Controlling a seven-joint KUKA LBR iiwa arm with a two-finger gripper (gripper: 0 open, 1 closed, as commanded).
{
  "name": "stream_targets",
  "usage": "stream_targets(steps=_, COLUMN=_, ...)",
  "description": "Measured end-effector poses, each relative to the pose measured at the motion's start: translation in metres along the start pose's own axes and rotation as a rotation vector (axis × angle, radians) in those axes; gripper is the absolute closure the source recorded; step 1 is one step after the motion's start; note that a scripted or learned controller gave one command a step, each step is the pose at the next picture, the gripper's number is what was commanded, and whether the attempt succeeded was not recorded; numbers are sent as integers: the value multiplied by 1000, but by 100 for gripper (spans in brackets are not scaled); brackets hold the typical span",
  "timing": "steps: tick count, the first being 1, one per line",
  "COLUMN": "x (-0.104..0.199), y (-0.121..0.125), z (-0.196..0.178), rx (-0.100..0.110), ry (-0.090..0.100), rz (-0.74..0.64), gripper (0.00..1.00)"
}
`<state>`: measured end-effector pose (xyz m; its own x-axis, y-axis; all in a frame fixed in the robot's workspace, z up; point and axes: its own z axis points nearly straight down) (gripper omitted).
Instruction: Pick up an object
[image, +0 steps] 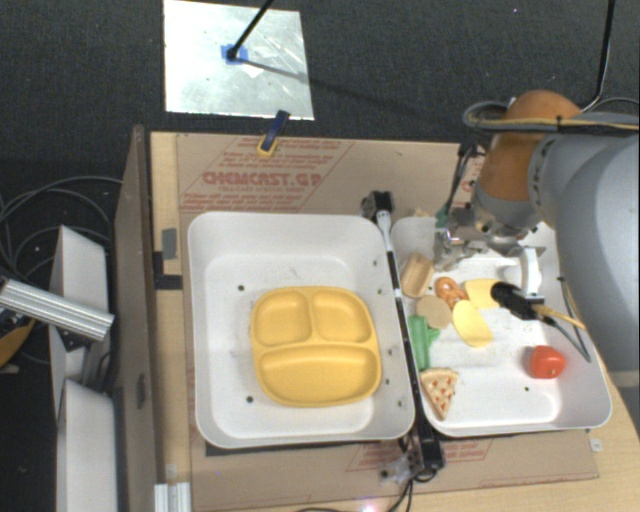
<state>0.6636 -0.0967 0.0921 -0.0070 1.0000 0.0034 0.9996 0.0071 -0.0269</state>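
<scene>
Crowding right bin (585, 405) left edge: toys; red ball (545, 362) apart

A brown cardboard sheet (270, 170) with red printed letters lies under both white bins. A blue and yellow clip (271, 135) sits at its top edge. Behind it, a shiny square plate (236, 58) lies on dark carpet (70, 80). At the left, black cables (40, 215) curl beside a silver metal bar (55, 308).
</scene>
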Motion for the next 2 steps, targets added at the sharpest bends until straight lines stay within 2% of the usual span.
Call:
stream_targets(steps=1, x=-49, y=-52, z=-20, rx=-27, ry=-6, rz=12, gripper=100)
stream_targets(steps=2, x=-107, y=-87, z=-112, rx=-36, ry=-10, rz=12, gripper=100)
